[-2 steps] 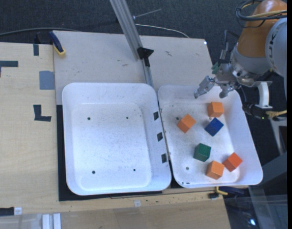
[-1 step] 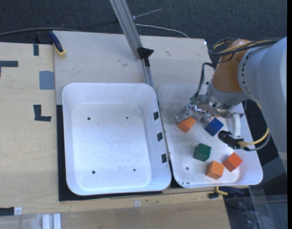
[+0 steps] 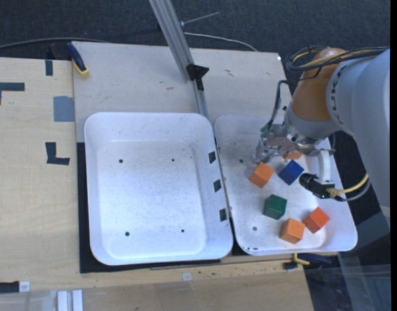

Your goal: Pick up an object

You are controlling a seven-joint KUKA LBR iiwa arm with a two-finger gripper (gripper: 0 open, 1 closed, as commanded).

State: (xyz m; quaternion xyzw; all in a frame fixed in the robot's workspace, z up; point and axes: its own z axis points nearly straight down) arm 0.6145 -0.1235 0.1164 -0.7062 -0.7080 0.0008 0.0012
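Pick isn't done yet: the end effector point(image 3: 271, 149) sits low in the right bin point(image 3: 240, 131), just above the orange block point(image 3: 261, 174) beside the blue block point(image 3: 290, 172). Can't tell its grip state, and nothing looks lifted.

Even, diffuse overhead lighting of moderate brightness; no single source is evident. The two white bins, left point(image 3: 146, 186) and right point(image 3: 341, 238), appear bright but retain surface speckle, without blown-out glare. Shadows are soft and short, falling beneath the blocks at about 5 o'clock. The worktop point(image 3: 133, 76) is evenly lit. Overall sharpness is modest, with mild softness and grain; the dark floor at 12 o'clock is underexposed.
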